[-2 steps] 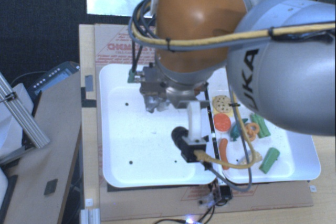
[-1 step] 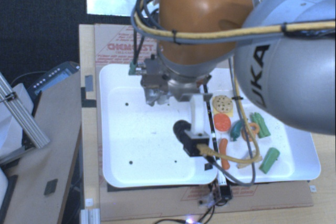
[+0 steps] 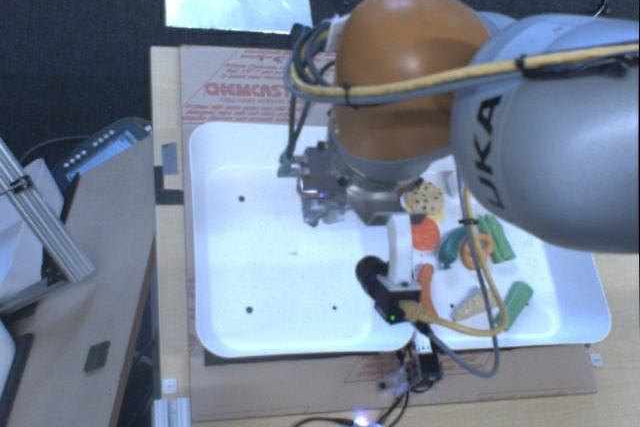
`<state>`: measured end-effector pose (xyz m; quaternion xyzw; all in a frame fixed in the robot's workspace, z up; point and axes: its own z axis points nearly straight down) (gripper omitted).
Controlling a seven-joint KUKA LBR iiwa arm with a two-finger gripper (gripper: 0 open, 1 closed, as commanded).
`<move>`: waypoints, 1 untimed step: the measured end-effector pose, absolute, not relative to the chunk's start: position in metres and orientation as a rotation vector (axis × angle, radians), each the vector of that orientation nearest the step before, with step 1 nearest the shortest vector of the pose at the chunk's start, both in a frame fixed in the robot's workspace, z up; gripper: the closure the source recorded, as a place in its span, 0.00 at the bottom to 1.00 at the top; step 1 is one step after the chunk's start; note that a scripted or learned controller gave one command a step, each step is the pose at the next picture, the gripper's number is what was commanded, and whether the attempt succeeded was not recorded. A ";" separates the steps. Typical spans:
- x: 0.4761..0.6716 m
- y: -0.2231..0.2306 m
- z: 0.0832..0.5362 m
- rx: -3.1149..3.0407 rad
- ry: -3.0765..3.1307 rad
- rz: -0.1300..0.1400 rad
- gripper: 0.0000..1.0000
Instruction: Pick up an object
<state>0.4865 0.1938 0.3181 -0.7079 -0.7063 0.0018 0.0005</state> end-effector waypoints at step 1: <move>0.536 0.205 0.353 -2.221 -2.226 -0.010 1.00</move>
